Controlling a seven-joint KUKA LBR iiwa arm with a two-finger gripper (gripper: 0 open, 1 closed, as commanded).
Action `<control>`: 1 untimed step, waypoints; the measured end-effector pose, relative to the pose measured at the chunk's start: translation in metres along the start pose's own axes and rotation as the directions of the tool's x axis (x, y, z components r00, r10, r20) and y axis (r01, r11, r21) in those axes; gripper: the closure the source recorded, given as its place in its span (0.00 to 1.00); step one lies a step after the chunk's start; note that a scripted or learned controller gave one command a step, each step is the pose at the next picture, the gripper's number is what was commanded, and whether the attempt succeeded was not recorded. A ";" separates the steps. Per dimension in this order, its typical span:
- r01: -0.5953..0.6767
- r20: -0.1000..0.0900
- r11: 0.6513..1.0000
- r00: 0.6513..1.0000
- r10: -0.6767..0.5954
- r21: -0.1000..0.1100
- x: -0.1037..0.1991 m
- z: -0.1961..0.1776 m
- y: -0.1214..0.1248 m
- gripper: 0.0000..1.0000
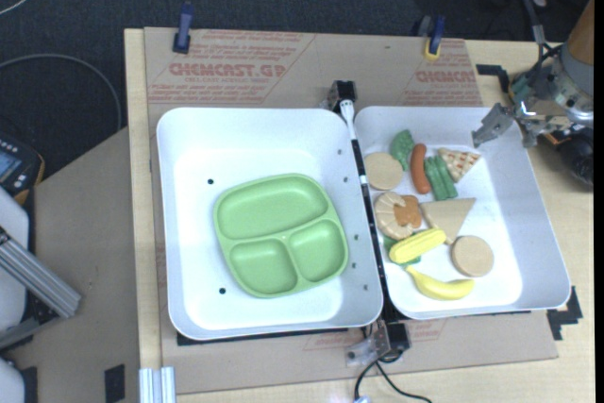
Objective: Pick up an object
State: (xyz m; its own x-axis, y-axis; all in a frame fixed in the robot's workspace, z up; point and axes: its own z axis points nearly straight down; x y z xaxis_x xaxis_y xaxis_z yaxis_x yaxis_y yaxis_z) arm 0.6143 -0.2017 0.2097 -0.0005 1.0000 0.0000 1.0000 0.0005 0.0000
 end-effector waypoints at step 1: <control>0.004 0.002 1.000 1.000 -0.004 -0.008 0.031 0.125 0.045 0.00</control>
State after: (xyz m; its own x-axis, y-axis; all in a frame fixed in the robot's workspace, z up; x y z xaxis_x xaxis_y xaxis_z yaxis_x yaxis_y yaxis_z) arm 0.6592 -0.1704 0.0847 -0.0045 1.0000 -0.0020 1.0000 0.0045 0.0076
